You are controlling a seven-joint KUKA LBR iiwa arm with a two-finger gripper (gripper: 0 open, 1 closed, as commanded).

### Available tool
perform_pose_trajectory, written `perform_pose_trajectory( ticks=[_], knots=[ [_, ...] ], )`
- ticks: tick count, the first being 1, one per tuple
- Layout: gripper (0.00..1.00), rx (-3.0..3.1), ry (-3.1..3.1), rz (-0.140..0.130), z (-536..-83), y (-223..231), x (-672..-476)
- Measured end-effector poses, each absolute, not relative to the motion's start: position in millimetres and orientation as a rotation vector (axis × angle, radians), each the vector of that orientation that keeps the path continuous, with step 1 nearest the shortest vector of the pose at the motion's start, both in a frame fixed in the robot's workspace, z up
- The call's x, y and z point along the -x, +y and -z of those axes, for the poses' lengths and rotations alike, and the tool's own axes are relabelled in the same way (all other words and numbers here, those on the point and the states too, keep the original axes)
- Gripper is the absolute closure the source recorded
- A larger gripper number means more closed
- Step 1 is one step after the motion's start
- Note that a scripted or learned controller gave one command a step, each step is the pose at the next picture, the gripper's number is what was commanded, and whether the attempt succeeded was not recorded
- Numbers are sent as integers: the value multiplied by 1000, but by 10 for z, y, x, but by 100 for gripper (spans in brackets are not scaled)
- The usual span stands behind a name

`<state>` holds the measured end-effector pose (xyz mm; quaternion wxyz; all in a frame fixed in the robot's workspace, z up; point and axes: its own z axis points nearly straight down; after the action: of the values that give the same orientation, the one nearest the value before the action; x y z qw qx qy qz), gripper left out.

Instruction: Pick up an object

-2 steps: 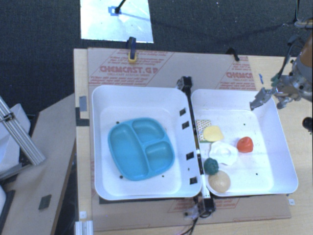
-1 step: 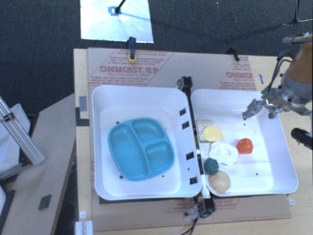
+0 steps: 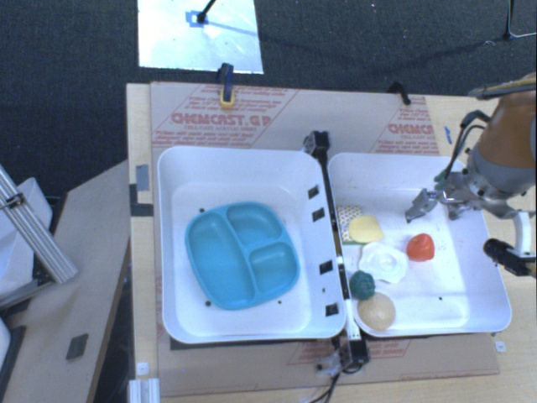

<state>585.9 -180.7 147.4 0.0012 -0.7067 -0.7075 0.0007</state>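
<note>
You had a blue tray [image 3: 242,254] lying in the left bin [image 3: 180,170]. In the right bin [image 3: 487,313] sat a yellow piece [image 3: 366,228], a white lump [image 3: 384,261], a green ball [image 3: 362,285], a tan ball [image 3: 377,311] and a red fruit [image 3: 420,246]. Your gripper [image 3: 430,201] hovered above them, grasping nothing; I cannot tell its state.

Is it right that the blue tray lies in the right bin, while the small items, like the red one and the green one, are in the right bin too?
Not quite. The camera view shows the blue tray in the left bin, not the right one. The rest holds: the red item and the green item are in the right bin.
</note>
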Motion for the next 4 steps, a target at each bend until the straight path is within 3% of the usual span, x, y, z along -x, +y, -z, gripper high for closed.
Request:
perform_pose_trajectory(
  ticks=[1, 2, 4],
  knots=[
    [0, 2221, -2222, -1, -1032, -1855, -5911],
    [100, 2224, -2225, 3, -1165, -1858, -5925],
    [100, 2220, -2232, 5, -2298, -1855, -6024]
  ],
)
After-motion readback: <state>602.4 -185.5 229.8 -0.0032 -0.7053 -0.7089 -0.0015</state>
